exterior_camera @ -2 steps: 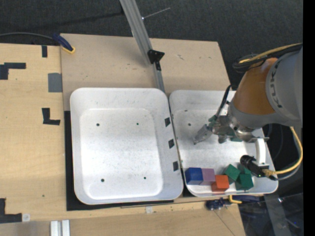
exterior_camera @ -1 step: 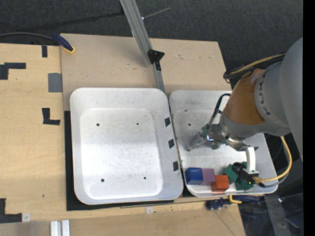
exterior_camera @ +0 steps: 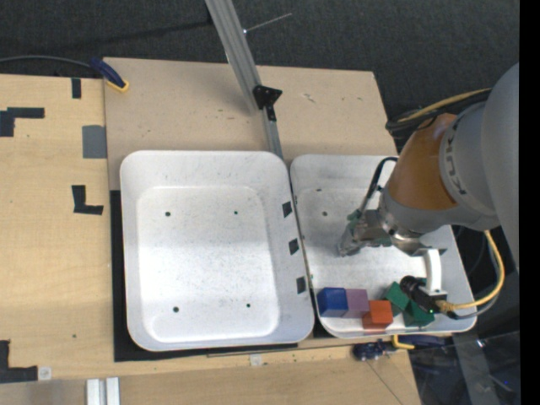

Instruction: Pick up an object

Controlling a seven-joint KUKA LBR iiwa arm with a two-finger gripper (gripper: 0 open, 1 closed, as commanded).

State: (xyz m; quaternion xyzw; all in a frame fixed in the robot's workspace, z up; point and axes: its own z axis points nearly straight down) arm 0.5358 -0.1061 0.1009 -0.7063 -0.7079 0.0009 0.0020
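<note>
My gripper (exterior_camera: 348,245) hangs over the middle of the right bin (exterior_camera: 333,180), its tips near the bin floor. Nothing shows between them. Along that bin's front edge lie a blue cube (exterior_camera: 332,300), a pale purple block (exterior_camera: 358,301), an orange cube (exterior_camera: 379,313) and a green block (exterior_camera: 407,305). These sit a short way in front of the gripper and apart from it.
The left bin (exterior_camera: 211,247) stands beside the right one, sharing a raised rim. A slanted metal bar (exterior_camera: 240,53) crosses the bench behind the bins. The arm's bulk covers the right bin's right side.
</note>
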